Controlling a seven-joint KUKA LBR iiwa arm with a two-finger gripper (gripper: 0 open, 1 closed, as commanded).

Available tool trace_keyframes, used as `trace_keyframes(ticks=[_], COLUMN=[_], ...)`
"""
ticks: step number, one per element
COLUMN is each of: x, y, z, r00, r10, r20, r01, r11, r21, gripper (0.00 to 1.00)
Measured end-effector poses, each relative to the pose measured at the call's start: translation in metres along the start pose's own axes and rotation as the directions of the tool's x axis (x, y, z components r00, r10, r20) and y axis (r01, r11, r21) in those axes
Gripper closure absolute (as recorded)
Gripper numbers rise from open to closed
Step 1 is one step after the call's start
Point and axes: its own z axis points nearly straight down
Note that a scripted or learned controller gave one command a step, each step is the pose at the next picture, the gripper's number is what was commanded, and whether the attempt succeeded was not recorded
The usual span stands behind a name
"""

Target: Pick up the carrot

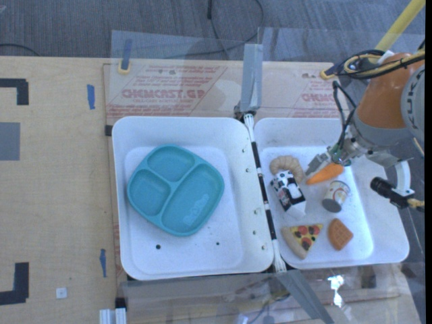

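Observation:
The orange carrot [326, 173] lies slantwise in the upper middle of the right bin [388, 248]. My gripper [329, 162] comes in from the right and hangs directly over the carrot's thick end, touching or nearly touching it. The grey arm with its orange band [381, 103] rises behind it at the right edge. I cannot make out whether the carrot is gripped or just lies under the tool.
Around the carrot lie a croissant [287, 164], a black-and-white toy [288, 189], a small tin [336, 196], a pizza slice [302, 238] and a brown biscuit [340, 235]. A teal divided plate [175, 189] sits in the left bin [135, 262].

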Motion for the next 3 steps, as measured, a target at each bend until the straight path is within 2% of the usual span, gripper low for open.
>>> trace_keyframes(ticks=[1, 2, 3], x=[-0.001, 0.085, 0.119], y=[0.002, -0.064, -0.015], z=[-0.012, -0.002, -0.096], r00=[1.000, 0.996, 1.000], r10=[0.003, -0.088, -0.003], r20=[0.001, 0.000, -0.003], r01=[-0.003, 0.088, 0.003], r11=[1.000, 0.996, 1.000], r21=[-0.007, -0.001, 0.006], gripper=[1.00, 1.00, 1.00])
